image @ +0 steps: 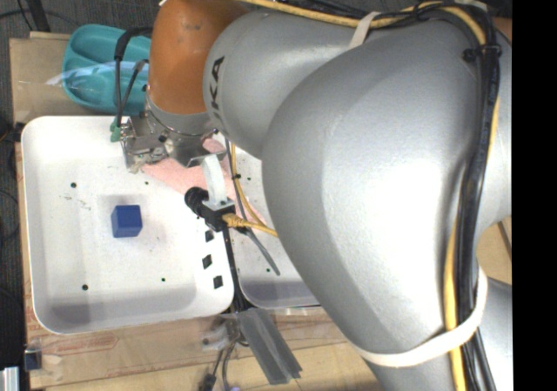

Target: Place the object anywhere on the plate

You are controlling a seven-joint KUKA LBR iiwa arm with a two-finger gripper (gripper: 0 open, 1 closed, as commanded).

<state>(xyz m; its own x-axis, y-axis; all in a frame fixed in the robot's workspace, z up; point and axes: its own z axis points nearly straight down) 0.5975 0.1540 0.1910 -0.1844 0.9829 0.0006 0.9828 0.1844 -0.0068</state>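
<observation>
The grey arm [365, 163] takes up most of your view, leaning in from the right over the seam between the bins; that is why so much of the right bin [278, 293] is covered, with just a strip of its near edge showing. The orange band [178, 41] sits above the far side of the left bin [52, 206], so the wrist is probably posed there to work over the plate. Outside the bins, past the far left corner, lies a teal plastic thing [91, 67]; it is well apart from the work and should not trouble you. The pink plate [174, 176] lies in the left bin by its right wall, largely hidden under the wrist. The blue cube [127, 220], your object, rests flat on the bin floor to the left of the plate and apart from it; nothing holds it. The gripper [137, 152] hangs beyond the cube, near the plate's far edge; you cannot tell from here whether it is open or closed. Nothing lies between cube and plate; the wrist itself is what blocks your sight of the target.
</observation>
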